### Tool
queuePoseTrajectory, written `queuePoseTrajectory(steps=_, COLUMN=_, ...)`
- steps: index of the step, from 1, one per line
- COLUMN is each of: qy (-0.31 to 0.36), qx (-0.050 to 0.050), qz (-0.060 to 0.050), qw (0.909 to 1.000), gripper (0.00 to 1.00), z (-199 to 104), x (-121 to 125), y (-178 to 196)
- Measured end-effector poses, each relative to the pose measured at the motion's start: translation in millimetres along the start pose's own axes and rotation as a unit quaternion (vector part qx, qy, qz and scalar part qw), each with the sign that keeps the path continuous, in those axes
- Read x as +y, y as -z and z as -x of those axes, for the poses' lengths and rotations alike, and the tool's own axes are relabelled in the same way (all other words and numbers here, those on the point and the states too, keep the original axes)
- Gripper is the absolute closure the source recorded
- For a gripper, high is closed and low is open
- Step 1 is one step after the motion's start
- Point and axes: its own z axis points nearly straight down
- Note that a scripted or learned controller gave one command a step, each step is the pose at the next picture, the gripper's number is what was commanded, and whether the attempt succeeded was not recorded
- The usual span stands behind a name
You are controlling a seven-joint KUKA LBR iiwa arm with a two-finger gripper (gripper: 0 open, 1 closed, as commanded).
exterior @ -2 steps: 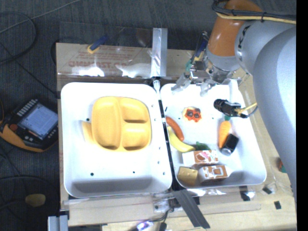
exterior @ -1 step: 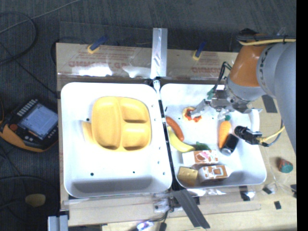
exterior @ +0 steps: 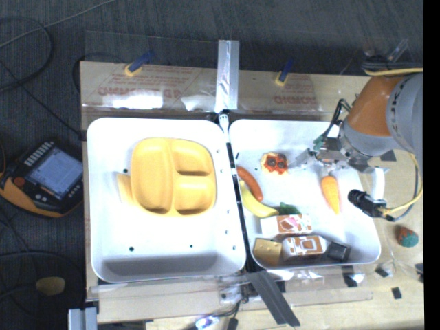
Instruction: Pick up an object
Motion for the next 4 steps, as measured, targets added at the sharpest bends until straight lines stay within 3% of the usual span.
queuePoseTrajectory(steps=1, qy=0.051, qx=-0.003, qz=0.0, qw=0.9987, gripper=0.0, z=2, x=-21, y=0)
queuePoseTrajectory(steps=2, qy=0.051, qx=-0.003, qz=0.0, qw=0.9987, gripper=0.0, z=3, x=-21, y=0)
queuePoseTrajectory(steps=3, qy=0.051, qx=-0.008, qz=-0.001, qw=0.9987, gripper=1.0, z=6, x=-22, y=9)
queuePoseTrajectory(steps=4, qy=0.225, qx=-0.013, qz=-0.005, qw=0.9743, gripper=1.0, z=3, x=-89, y=0)
